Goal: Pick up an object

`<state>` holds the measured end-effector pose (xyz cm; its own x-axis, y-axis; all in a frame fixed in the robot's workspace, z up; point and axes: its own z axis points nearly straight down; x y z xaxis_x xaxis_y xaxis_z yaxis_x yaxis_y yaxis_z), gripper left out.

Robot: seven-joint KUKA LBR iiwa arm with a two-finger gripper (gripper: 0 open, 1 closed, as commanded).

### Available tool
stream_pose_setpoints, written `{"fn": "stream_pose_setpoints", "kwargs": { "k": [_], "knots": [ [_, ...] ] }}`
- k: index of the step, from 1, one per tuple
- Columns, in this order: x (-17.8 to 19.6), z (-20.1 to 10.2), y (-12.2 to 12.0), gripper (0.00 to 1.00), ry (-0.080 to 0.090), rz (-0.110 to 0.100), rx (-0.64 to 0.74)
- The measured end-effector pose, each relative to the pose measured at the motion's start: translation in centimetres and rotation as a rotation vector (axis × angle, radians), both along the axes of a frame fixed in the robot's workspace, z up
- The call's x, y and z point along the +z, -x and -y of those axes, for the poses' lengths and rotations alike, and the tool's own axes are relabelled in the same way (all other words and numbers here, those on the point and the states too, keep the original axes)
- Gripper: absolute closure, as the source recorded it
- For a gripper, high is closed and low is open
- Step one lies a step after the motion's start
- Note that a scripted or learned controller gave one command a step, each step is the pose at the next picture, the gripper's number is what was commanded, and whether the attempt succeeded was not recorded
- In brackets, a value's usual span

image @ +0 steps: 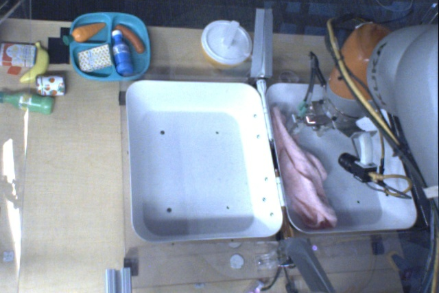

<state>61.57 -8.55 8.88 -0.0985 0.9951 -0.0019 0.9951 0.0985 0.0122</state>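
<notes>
A pink cloth (304, 176) lies crumpled lengthwise along the left side of the right white bin (391, 215), reaching from the bin's far wall almost to its near wall. My gripper (310, 118) hangs low over the far part of that bin, just right of the cloth's upper end. The grey arm with its orange band (357, 51) and looped cables covers the bin's right side. Whether the gripper touches the cloth is hidden by the wrist parts.
The left white bin (137, 168) sits beside the right one, with a metal divider (260, 44) at the far end between them. Behind it stand a lidded yellow cup (226, 42) and a blue divided plate (140, 55) of toy food. A banana (36, 64), a can (50, 85) and a green bottle (27, 101) lie far left.
</notes>
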Motion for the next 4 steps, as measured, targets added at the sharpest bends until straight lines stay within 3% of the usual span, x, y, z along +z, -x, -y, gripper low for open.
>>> {"fn": "stream_pose_setpoints", "kwargs": {
  "k": [1,2,3,4],
  "knots": [
    [5.2,4.0,-1.6,0.0,0.0,-0.008,-0.084],
    [6.3,3.9,-1.7,1.0,0.001,-0.006,-0.076],
    [6.3,3.9,-1.7,0.0,0.001,-0.006,-0.075],
    [0.3,3.8,5.2,0.0,0.0,-0.009,0.049]
  ]
}}
